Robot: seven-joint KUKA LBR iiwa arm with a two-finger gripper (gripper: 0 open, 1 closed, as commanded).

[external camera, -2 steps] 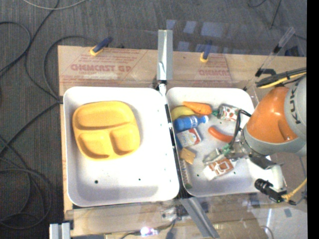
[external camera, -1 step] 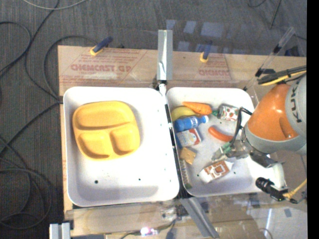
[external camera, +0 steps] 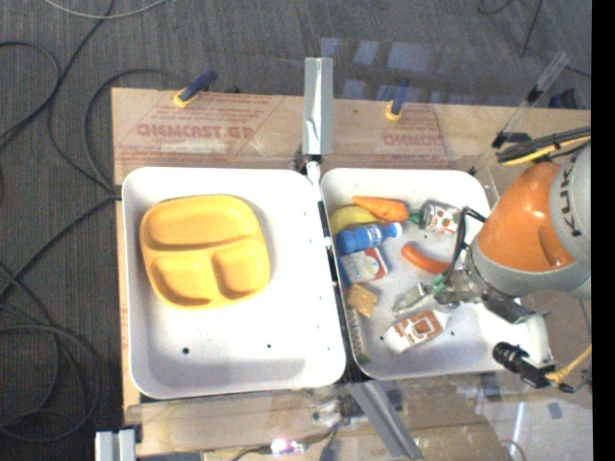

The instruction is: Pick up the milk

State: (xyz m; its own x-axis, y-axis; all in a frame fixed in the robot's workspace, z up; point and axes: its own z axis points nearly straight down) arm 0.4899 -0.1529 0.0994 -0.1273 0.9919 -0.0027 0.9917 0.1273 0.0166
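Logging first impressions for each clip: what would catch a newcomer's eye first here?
The yellow compartment tray lying alone in the left bin stands out most. Next comes the arm's orange band over the right bin, above a clutter of small food items, among them a carrot and a blue bottle.

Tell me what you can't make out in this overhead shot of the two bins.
- Gripper: in the camera view, the arm's wrist covers it; open or shut can't be told.
- Milk carton: label print too small to read.
- Small carton by the carrot: contents unreadable, too small.
- Item under the blue bottle: partly covered, identity unclear.
- Arm: cut off at the right edge.
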